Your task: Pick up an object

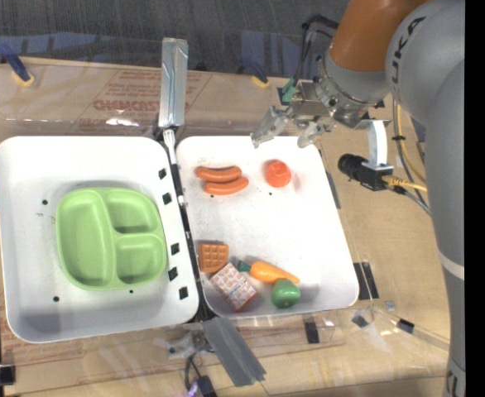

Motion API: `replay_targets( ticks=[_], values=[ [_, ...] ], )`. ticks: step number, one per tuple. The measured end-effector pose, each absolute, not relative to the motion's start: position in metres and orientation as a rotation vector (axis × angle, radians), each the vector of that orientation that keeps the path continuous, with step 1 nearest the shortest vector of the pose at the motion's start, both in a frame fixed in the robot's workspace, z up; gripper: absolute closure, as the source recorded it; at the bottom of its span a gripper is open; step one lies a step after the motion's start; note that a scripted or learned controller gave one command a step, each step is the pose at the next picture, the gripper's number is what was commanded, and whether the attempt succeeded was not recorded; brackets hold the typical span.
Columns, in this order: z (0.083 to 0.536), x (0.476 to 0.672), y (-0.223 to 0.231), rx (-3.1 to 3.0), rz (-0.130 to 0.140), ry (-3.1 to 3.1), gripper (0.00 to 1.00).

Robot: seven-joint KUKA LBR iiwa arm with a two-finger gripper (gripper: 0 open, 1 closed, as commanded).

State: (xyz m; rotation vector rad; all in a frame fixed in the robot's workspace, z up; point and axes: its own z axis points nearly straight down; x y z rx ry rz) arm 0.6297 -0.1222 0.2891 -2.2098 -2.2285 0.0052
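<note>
Bottom of frame, right bin [333, 222]: boxed snack [233, 286], waffle [213, 255], carrot [272, 272], green veg [285, 294] bunched along its lower edge.
Mid-bin we see open white floor; hot dogs [222, 179] & tomato [277, 173] sit nr the upper edge. Gripper [285, 131] hangs over that upper rim, fingers apart, nothing btwn them. Left bin [19, 222] holds a green divided tray [110, 237].

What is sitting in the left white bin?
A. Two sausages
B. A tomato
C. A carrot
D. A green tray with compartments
D. The green divided tray lies in the left bin, while the sausages, tomato and carrot all lie in the right bin.
</note>
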Motion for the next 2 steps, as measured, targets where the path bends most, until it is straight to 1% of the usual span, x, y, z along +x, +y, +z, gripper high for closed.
replay_targets(
  ticks=[1, 2],
  values=[
    [0.1859, 0.6285, -0.1165, -2.100, 0.008, -2.329, 0.00],
    [0.1877, 0.6293, -0.1167, -2.103, 0.005, -2.331, 0.00]
  ],
)
